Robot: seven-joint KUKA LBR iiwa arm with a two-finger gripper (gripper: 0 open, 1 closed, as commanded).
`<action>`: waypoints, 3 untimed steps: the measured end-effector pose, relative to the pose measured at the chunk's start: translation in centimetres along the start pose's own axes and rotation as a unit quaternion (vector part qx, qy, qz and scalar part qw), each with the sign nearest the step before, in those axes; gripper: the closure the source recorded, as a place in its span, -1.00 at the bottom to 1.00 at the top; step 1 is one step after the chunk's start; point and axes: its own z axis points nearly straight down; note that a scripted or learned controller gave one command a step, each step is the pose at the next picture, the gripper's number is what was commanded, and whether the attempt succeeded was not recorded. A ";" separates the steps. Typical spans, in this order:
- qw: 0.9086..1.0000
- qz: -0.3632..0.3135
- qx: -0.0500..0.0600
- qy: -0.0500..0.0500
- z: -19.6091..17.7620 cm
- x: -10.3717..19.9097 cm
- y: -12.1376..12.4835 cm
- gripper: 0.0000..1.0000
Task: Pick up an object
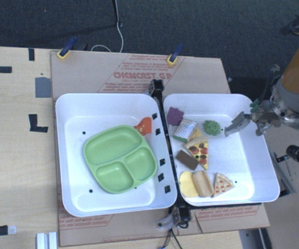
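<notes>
Grey tool (236,124) blurred beside broccoli (212,127)

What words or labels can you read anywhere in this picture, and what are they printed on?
"CHEMCAST GP", in red, upside down, on the brown sheet under the two bins.
More red print along that sheet's front edge: too small to read.
Black marks on the wooden bench: shapes, not letters.

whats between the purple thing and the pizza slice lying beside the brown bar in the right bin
In the camera view, a small wrapped grey-green packet lies between the purple piece and the pizza slice in the right bin.
</notes>
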 end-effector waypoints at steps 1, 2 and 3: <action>1.000 -0.002 0.005 0.002 16.9 4.3 5.3 -1.00; 1.000 -0.002 -0.002 0.000 17.3 6.6 12.3 -1.00; 1.000 -0.001 0.007 0.000 16.1 6.2 11.9 1.00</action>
